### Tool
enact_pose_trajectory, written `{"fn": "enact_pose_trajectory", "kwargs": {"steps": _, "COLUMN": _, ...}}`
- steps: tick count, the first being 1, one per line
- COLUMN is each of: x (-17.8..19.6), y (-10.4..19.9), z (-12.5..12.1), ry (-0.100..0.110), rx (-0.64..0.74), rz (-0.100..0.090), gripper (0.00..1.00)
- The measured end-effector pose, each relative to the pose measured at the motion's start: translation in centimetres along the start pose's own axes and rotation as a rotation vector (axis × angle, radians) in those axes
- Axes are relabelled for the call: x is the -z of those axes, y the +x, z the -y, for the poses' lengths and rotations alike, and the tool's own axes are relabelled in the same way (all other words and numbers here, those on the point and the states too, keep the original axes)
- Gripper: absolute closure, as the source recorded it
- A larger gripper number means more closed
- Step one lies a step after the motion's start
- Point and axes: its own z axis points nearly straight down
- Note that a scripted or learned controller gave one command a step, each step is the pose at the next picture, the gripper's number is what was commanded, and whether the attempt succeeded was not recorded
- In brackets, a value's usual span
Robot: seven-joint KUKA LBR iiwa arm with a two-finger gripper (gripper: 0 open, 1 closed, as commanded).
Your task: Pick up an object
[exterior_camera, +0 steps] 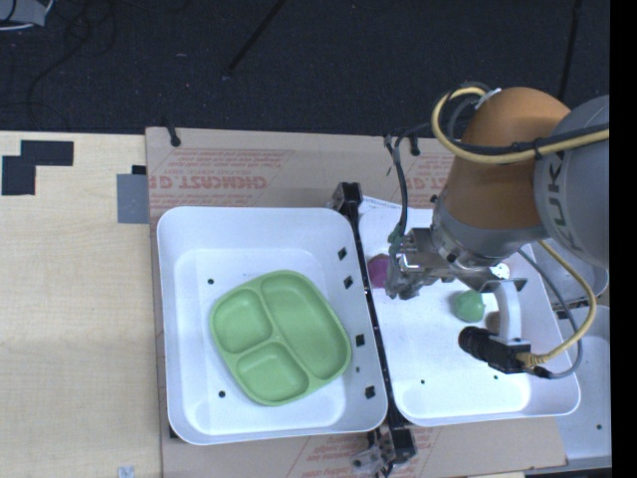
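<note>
Fingers (403,279) hang low in the right bin (438,401), their state impossible to tell. Just left lies a purple object (378,268); a green ball (468,305) sits right. Left bin (199,237) holds a green tray (279,338).

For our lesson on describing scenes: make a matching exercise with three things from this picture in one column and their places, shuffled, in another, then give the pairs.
Things:
1. green divided plate
2. purple object
3. small green object

Places:
A. right bin, by the divider
B. left bin
C. right bin, below the arm's hand

Pairs: 1-B, 2-A, 3-C
</note>
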Motion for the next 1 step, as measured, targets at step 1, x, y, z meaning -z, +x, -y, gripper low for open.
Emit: {"fn": "enact_pose_trajectory", "kwargs": {"steps": 1, "x": -1.44, "y": 5.88, "z": 1.59, "ry": 0.001, "rx": 0.0, "rz": 0.0, "gripper": 1.0}}
